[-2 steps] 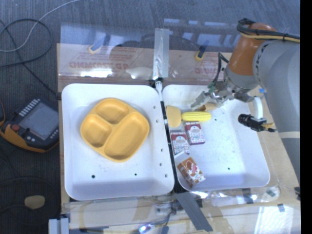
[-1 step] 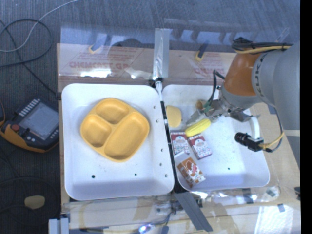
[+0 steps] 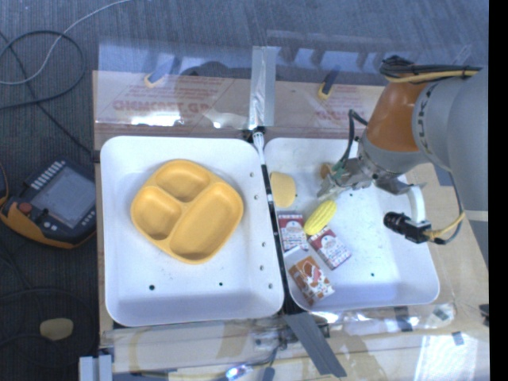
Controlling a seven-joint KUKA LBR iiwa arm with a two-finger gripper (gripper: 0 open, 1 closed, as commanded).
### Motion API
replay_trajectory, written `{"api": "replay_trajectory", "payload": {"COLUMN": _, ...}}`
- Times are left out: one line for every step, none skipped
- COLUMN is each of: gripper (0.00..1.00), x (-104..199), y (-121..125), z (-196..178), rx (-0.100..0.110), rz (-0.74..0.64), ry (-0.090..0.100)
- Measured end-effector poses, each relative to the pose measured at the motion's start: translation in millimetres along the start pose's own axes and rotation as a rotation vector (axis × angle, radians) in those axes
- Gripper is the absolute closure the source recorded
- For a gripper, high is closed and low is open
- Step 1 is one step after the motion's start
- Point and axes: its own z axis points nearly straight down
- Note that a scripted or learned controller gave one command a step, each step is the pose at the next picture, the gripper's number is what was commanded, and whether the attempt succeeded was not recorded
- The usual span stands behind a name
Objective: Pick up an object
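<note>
Reaching into the right bin (image 3: 413, 288), the pincer (image 3: 340, 177) hovers near its far edge, just above the corn cob (image 3: 320, 216); its grip state is unclear; descending squarely over the cob should help

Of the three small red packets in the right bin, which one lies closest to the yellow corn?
The right-hand packet, just below the corn. The packet beside the bin divider sits a little further, and the lowest one is clearly farthest.

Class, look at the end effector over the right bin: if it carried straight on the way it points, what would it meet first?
Probably the corn cob, just down-left of the end effector; depth is unclear, so it might meet the right bin floor first.
</note>
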Motion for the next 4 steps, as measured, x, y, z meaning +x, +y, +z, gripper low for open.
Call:
{"api": "replay_trajectory", "payload": {"gripper": 1.0, "x": 36.4, "y": 56.6, "z": -82.5, "rx": 0.016, "rz": 0.12, "ry": 0.001}}
{"api": "replay_trajectory", "payload": {"gripper": 1.0, "x": -24.5, "y": 49.4, "z": -112.6, "rx": 0.015, "rz": -0.119, "ry": 0.001}}
{"api": "replay_trajectory", "payload": {"gripper": 0.0, "x": -24.3, "y": 49.4, "z": -112.4, "rx": 0.016, "rz": -0.12, "ry": 0.001}}
{"api": "replay_trajectory", "payload": {"gripper": 0.0, "x": -64.0, "y": -5.5, "z": -82.1, "rx": 0.015, "rz": -0.273, "ry": 0.004}}
